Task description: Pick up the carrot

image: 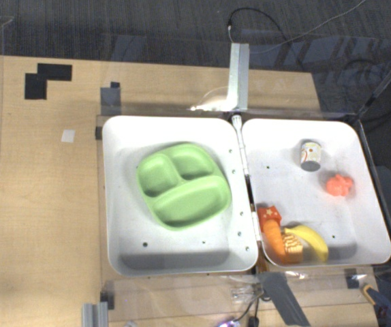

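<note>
Nearest the camera, right bin (359, 182) front-left corner: carrot (275, 240) lies against the bin's left wall, long axis running roughly front to back, thick end toward the front. A banana (311, 240) is touching it on its right side, curved, tip pointing to the front right; something small with yellow and white stripes sits between the two, can't tell what. Just behind the carrot, touching its far end, is a small red block with pale dots (270, 214). Further back and well apart from that cluster: an orange-red lumpy toy (340, 185) near the right wall, then a small can (310, 155) lying tilted toward the far side. Left bin (124, 148) holds a green divided plate (184, 184), three compartments, sitting about centre. Gripper state: can't tell, nothing to judge the fingers from here. Carrot is resting in the bin, not lifted.
</note>
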